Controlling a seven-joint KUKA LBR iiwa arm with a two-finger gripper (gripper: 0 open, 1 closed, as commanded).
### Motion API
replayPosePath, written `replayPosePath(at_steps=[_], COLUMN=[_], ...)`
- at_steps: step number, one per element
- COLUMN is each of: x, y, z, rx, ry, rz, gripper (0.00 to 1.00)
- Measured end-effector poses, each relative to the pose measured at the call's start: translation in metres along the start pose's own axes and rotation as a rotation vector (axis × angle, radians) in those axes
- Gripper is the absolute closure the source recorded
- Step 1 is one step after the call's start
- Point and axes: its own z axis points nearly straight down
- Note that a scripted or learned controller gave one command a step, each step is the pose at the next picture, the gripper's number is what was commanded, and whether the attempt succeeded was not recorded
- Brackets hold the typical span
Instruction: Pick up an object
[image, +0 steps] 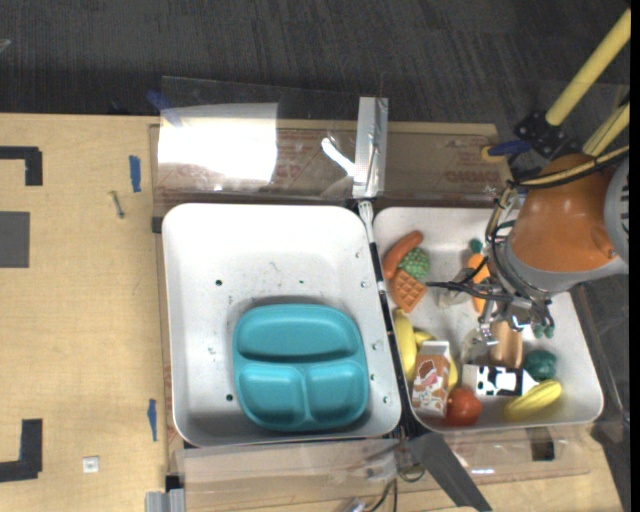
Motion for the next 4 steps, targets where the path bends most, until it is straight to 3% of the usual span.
replayPosePath(at_steps=[1, 2, 3, 4], x=[-0.050, -0.052, -0.051, -0.023], y=[0.002, 0.003, 0.003, -0.003], z=[0.001, -0.012, -0.011, 0.000], rx=[0.000, 0.001, 0.000, -0.001], ry=[-0.001, -0.008, -0.006, 0.001], rz=[0.153, 0.151, 0.151, 0.153], gripper=[0.00, 1.00, 0.00, 0.00])
